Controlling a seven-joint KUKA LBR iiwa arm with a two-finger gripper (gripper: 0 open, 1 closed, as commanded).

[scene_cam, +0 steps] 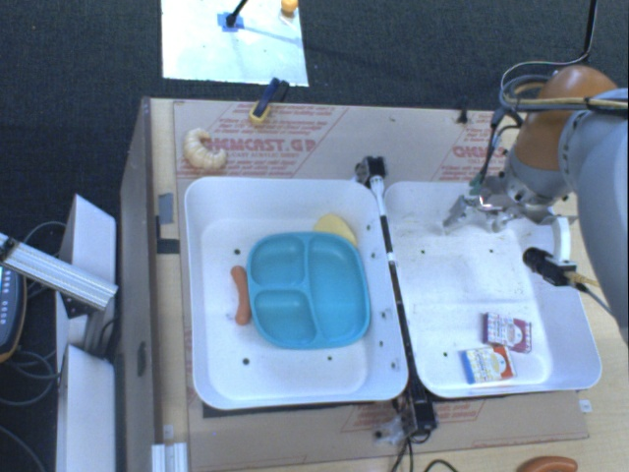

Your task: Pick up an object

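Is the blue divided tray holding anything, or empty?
Empty. The blue divided tray shows bare compartments; the sausage lies beside it in the left bin.

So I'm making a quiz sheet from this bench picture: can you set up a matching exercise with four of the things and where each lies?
Things:
1. blue tray
2. sausage
3. two small cartons
4. gripper

Places:
A. near front corner of the right bin
B. over the back of the right bin
C. middle of the left bin
D. left bin, just left of the tray

Pairs: 1-C, 2-D, 3-A, 4-B
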